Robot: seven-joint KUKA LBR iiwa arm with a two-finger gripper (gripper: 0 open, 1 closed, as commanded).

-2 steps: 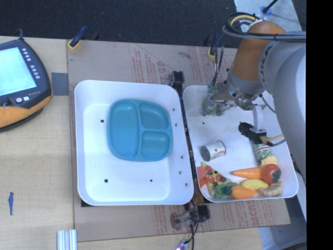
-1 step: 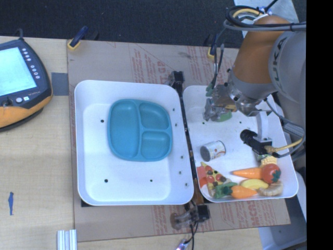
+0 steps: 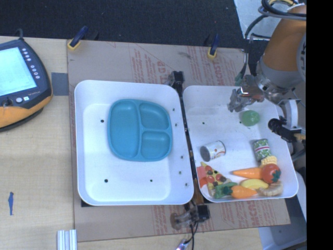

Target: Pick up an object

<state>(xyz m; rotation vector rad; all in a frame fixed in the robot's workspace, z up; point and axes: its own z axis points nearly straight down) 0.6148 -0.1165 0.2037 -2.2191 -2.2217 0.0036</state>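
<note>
1. Where the arm [image 3: 283, 46] reaches in from the upper right of the frame, its gripper [image 3: 240, 102] sits low over the upper part of the right bin [image 3: 208, 100]; how far the fingers stand apart cannot be told, and nothing shows between them.
2. Just to the lower right of the gripper lies a green ball [image 3: 250, 117], on the bin floor, close to the fingers but apart from them as far as can be seen.
3. Lower, near the bin's middle, a small can [image 3: 213, 150] lies on its side, its dark end facing left.
4. Right of the can, near the bin's right wall, a green packet [image 3: 263, 150] sits tilted.
5. Along the bin's lower edge a cluster lies packed together: a pizza slice [image 3: 210, 177] at lower left, green leafy piece [image 3: 223, 190] beside it, a carrot [image 3: 245, 173] lying crosswise, a red tomato [image 3: 271, 173] at right, a yellow piece [image 3: 253, 184] and an orange piece [image 3: 242, 192] below.
6. The left bin [image 3: 88, 139] holds a blue divided plate [image 3: 139, 129], flat, in its upper middle.
7. At the far left of the frame, on the wooden bench [image 3: 31, 171], rests an orange-rimmed control pendant [image 3: 18, 82].
8. Yellow and blue clamps [image 3: 77, 38] pin the cardboard sheet [image 3: 145, 61] at the top edge.
</note>
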